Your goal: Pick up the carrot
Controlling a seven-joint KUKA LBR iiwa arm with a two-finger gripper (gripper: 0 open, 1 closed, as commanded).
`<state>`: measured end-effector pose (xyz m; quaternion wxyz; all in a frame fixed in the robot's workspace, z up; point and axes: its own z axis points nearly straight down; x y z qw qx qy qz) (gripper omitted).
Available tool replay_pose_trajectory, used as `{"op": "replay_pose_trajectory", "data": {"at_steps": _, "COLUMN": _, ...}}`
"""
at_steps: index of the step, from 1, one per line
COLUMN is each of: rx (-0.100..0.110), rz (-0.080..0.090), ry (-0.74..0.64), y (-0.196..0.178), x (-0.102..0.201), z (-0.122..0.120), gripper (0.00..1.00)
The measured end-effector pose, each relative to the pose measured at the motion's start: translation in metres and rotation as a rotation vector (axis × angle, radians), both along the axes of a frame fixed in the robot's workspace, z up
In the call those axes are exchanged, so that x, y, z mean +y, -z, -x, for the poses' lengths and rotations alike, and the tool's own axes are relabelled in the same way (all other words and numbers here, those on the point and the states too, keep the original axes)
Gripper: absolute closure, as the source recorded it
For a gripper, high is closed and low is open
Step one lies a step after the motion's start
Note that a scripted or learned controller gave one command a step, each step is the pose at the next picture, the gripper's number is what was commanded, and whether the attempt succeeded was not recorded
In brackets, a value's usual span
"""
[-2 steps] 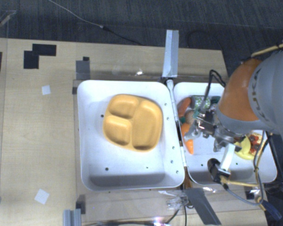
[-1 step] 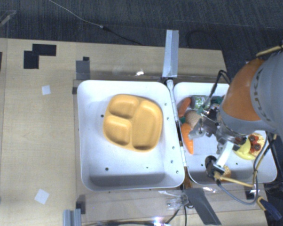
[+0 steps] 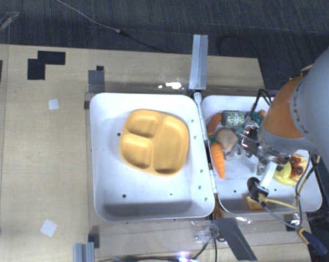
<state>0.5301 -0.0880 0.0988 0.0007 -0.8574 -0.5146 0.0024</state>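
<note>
Your carrot (image 3: 218, 160) hugs the right bin's (image 3: 312, 203) left wall, so the gripper (image 3: 251, 141), claw state untellable, may jam there

Divided plate (image 3: 153, 142) in left bin (image 3: 104, 201), carrot (image 3: 218, 160) in right bin (image 3: 312, 198) beside the dividing wall

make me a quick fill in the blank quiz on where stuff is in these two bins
1. The yellow divided tray lies in the ____ bin.
2. The carrot lies in the right bin, along its ____ wall.
3. The band above the arm's wrist is ____.

Missing words: left; left; orange
</note>
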Motion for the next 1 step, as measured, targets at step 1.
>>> {"op": "replay_pose_trajectory", "data": {"at_steps": 1, "rx": -0.022, "rz": 0.0, "ry": -0.028, "y": 0.0093, "x": 0.0014, "z": 0.0308, "gripper": 0.0}}
